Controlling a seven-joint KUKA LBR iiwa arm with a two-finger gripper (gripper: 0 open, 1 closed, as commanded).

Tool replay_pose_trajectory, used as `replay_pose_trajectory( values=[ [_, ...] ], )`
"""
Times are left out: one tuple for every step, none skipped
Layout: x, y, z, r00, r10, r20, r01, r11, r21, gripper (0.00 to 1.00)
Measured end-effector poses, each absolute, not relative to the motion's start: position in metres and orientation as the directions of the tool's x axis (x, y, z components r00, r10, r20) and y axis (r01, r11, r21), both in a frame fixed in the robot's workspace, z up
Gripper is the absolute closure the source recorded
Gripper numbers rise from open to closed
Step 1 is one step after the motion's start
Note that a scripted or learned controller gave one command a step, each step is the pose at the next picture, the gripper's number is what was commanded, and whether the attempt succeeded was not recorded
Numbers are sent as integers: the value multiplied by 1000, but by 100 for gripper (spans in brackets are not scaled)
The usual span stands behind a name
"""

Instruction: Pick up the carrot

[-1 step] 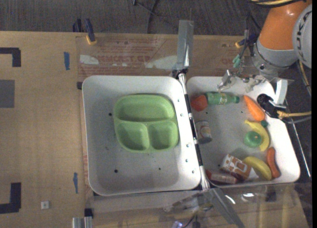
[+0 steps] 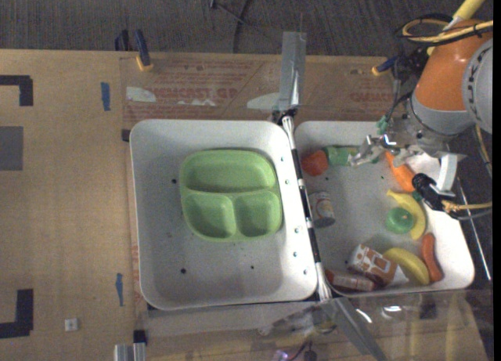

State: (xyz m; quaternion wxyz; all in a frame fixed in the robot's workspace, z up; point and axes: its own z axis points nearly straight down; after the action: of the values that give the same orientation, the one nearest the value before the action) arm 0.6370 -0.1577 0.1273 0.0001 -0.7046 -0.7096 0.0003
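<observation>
Down on the brown bench (image 2: 63, 218) sit two white bins side by side. In the left bin (image 2: 156, 273), a green plate (image 2: 231, 193) with three sections lies near the middle. The right bin (image 2: 352, 226) holds lots of small things. The grey arm with its orange band (image 2: 442, 77) comes in at the upper right of the frame, and its gripper (image 2: 383, 148) hangs over the top of the right bin. I cannot tell how it is set. The carrot (image 2: 401, 173) is orange and lies just below and right of the gripper, near the bin's upper right part. A yellow banana (image 2: 412, 211) curves around a green ring (image 2: 401, 220). Another banana (image 2: 410, 264) lies near the bottom, beside a small juice box (image 2: 371, 261). A red tomato (image 2: 315, 164) and a little can (image 2: 322, 209) sit on the bin's left side.
</observation>
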Motion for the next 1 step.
replay_pose_trajectory(
  values=[
    [626, -210, 94, 17, 1000, 3, 1000, -17, 7, 0]
  ],
)
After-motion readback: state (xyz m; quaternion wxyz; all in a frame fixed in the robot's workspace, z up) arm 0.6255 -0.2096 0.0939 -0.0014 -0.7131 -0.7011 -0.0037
